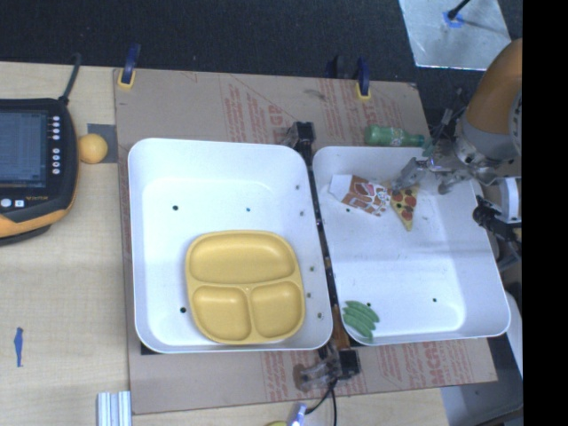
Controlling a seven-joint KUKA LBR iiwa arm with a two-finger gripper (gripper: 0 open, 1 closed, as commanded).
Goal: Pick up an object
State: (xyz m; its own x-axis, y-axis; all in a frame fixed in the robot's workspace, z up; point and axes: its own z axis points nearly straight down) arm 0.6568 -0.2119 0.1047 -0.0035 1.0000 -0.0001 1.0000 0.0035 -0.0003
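White right bin [461, 313] holds a pizza slice [405, 206] and wrapper [362, 193] near its far edge; gripper [415, 172] hovers just above the slice, grip unclear; middle floor lies open.

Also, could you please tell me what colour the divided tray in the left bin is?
Pale yellow; the tray shows clearly in the camera view.

A robotics lab, by the look of it. Two white bins [222, 162] sit on cardboard sheeting [266, 105] clamped to a pale wooden bench [53, 309] with blue clips [130, 64]. A teach pendant [34, 169] (screen lit, orange-edged) lies at the left, and what seems to be cabling trails near the bins' front edge.
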